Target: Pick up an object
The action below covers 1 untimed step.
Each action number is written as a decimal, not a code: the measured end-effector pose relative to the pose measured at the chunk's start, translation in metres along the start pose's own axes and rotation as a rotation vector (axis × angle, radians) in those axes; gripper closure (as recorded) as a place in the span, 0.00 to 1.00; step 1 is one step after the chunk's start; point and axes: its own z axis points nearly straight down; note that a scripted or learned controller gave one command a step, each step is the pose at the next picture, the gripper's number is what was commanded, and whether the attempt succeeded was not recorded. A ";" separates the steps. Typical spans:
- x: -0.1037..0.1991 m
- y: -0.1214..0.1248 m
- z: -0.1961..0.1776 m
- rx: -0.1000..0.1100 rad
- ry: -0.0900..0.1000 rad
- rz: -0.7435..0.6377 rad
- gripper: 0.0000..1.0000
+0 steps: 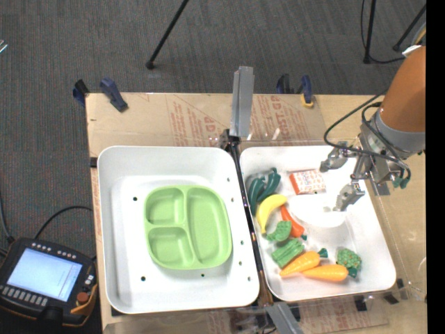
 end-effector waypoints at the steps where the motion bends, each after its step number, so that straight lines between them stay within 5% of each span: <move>1: 0.007 0.059 0.129 -0.003 0.007 0.036 0.00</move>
